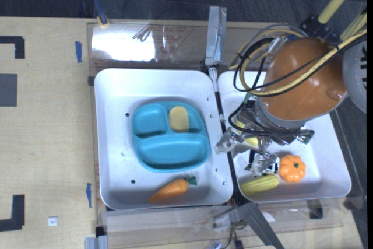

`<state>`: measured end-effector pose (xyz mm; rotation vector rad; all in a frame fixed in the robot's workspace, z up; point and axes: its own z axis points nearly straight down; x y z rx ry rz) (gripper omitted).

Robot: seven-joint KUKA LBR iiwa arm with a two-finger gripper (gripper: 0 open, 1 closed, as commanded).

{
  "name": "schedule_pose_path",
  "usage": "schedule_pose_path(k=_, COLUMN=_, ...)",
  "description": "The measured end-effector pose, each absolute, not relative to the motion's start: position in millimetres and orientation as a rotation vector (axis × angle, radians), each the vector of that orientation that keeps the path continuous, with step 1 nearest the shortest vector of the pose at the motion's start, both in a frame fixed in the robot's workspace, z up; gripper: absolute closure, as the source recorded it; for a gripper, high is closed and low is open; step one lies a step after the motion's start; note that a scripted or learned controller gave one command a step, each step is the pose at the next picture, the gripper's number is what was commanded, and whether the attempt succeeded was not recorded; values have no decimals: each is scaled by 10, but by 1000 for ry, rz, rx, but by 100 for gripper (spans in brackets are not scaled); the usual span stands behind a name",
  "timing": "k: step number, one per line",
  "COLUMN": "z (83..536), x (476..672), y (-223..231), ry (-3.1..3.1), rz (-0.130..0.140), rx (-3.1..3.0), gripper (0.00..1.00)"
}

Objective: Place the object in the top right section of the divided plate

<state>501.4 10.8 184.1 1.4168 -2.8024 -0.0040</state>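
Blue plastic is what catches my eye first: the divided plate (169, 140) lies in the left bin (111, 125), well to the left of the pincer (261, 161). In its top right section there is already a pale yellow thing (179, 118), rounded and smooth; it may be a toy potato or a piece of bread, I cannot name it more exactly. It lies fully inside that compartment and does not touch the arm. So, if this is the object of the task, I judge the placing as done, and only the retreat of the arm is left. If the task means another object, then nearly everything is left to do.

The pincer hangs low in the right bin (332, 178), under the big orange band (300, 87) of the arm. Its metal parts are mixed with cables there, and I cannot tell if it is spread or pressed together, and I see nothing clearly between its tips. Just below it lies a yellow-green thing like a toy corn or squash (260, 184), and just to its right, almost touching that one, a small orange pumpkin (292, 168). Both rest on the floor of the bin.

Far to the lower left of the pincer, in the left bin beside the plate and outside it, a toy carrot (171, 188) lies on its side.
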Motion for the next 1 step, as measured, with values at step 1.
schedule_pose_path(k=1, z=1852, x=4881, y=11, ry=-2971, rz=-1, rx=1026, gripper=0)
